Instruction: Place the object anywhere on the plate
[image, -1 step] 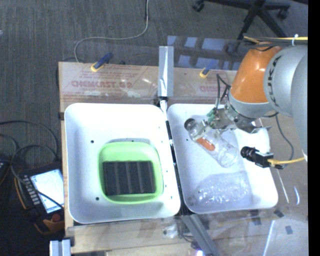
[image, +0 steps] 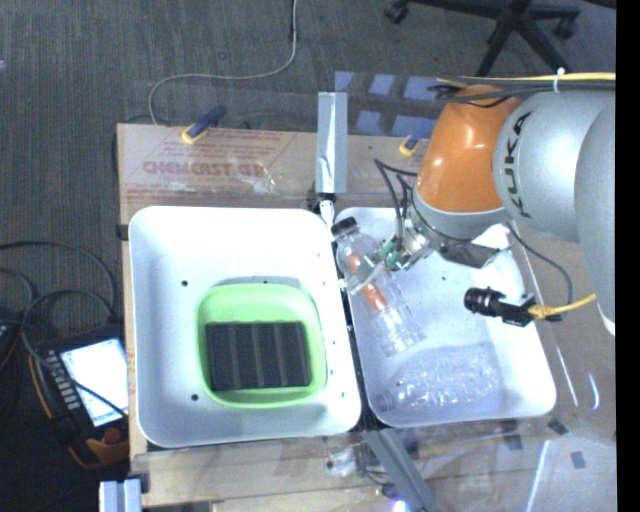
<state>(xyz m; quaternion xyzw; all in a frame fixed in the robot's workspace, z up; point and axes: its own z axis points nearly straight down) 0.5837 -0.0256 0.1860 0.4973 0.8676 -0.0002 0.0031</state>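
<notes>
The grey arm with its orange band (image: 465, 150) leans in from the right over the right-hand shallow white bin (image: 535, 390), and its end effector (image: 400, 252) sits low near that bin's upper left corner, close against the clear plastic bottles. From where I stand I cannot tell how it is set, nor whether anything is caught in it.

The left-hand shallow white bin (image: 160, 290) holds the square lime-green plastic plate with a dark ribbed centre (image: 260, 352), which carries nothing yet.

The likeliest object is the clear plastic bottle with an orange band on it (image: 378, 298), lying on its side and slanting from the bin's upper left wall toward the middle. It looks light and thin-walled, so I'd expect it to give under a squeeze, and its smooth, round body would tend to roll or slip. Across the body near the banded middle seems the best hold to me.

Another crumpled clear plastic bottle (image: 445, 380) lies flat toward the front of that bin, well apart from the plate, hard to make out against the white.
</notes>
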